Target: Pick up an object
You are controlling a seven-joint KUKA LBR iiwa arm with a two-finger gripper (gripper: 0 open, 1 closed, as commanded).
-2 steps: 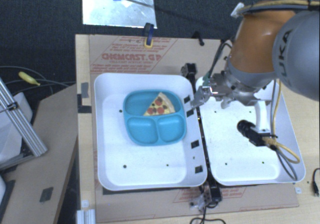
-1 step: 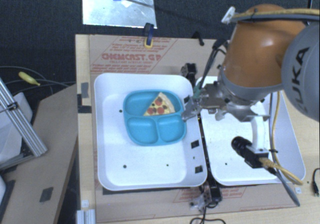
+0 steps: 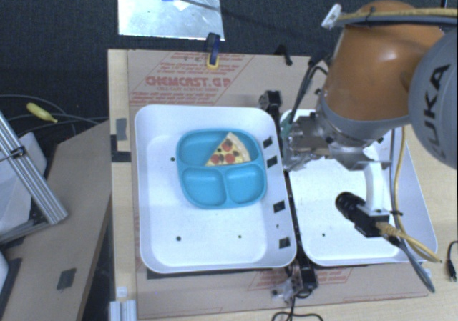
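Right bin (image 3: 336, 241), near edge: bare white floor, nothing to take; closing here yields empty grasp. Black block with cable on arm hangs above this floor, could catch divider wall on move left. Arm (image 3: 379, 76) leans in from right, wrist low over right bin's far-left part, beside divider. Gripper (image 3: 297, 144): grip state cannot be told, hidden under wrist. Left bin (image 3: 161, 241): blue tray (image 3: 220, 168); pizza slice (image 3: 230, 149) in far compartment, well apart from gripper. Flat slice likely slips from pinch.

We see a pizza slice (image 3: 229, 151), tan with red dots, lying flat in the blue tray's (image 3: 207, 191) top compartment, left bin (image 3: 164, 241).
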